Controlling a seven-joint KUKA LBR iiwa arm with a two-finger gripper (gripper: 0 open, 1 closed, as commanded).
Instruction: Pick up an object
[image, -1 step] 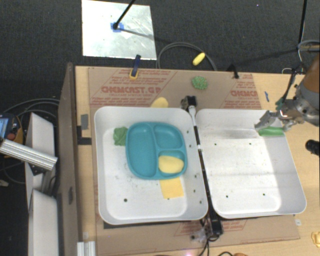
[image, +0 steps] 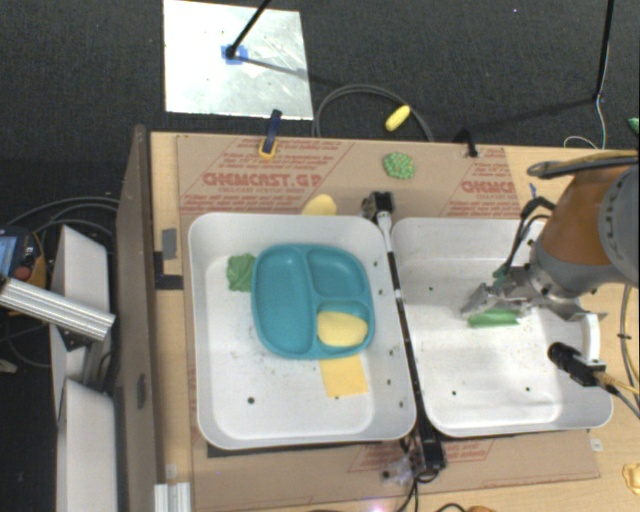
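While the pincer (image: 487, 303) sits low in the right bin (image: 480, 400), we see a green object (image: 493, 319) touching its tips at 6 o'clock (grip state: can't tell).

Even overhead light, glare off foil sheet (image: 240, 60), soft shadows, slight blur thruout.
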